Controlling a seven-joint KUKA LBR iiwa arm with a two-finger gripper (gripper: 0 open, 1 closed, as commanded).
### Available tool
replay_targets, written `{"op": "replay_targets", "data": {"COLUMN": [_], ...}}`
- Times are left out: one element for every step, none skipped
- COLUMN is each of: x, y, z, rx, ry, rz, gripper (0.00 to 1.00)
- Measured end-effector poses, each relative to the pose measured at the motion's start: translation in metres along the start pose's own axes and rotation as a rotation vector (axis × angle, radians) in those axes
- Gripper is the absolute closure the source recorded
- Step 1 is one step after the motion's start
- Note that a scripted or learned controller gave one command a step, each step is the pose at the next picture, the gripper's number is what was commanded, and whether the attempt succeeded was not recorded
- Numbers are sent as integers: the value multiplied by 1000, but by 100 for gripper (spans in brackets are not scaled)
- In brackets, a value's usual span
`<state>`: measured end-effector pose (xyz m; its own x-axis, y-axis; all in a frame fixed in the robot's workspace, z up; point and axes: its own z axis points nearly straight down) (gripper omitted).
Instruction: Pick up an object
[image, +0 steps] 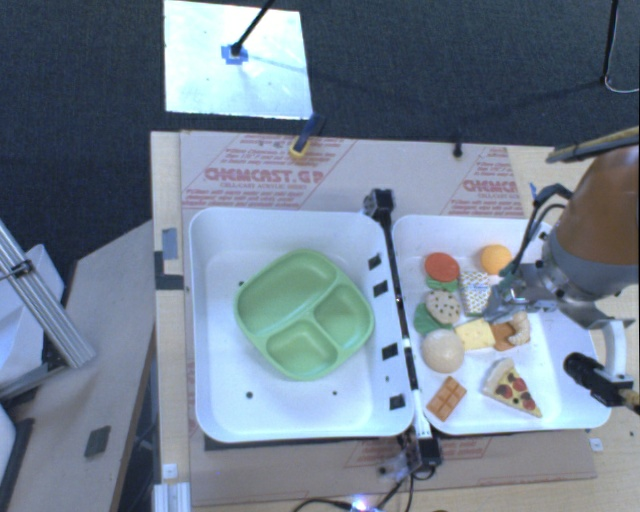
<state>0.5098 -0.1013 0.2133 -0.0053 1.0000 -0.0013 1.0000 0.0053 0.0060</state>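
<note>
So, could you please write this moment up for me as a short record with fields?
left bin: white bin holding a green divided plate, lying flat
right bin: white bin with toy food
items: pizza slice, orange ball, waffle piece, round bun, red patty
arm: reaches in from the right, hand low over the food cluster
grasp: cannot tell whether anything is held
</note>
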Motion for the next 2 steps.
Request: {"op": "replay_targets", "data": {"x": [0,58], "y": [1,26], "z": [-12,-10], "rx": [2,2], "ry": [1,2], "rz": [1,-3], "gripper": [100,100]}}
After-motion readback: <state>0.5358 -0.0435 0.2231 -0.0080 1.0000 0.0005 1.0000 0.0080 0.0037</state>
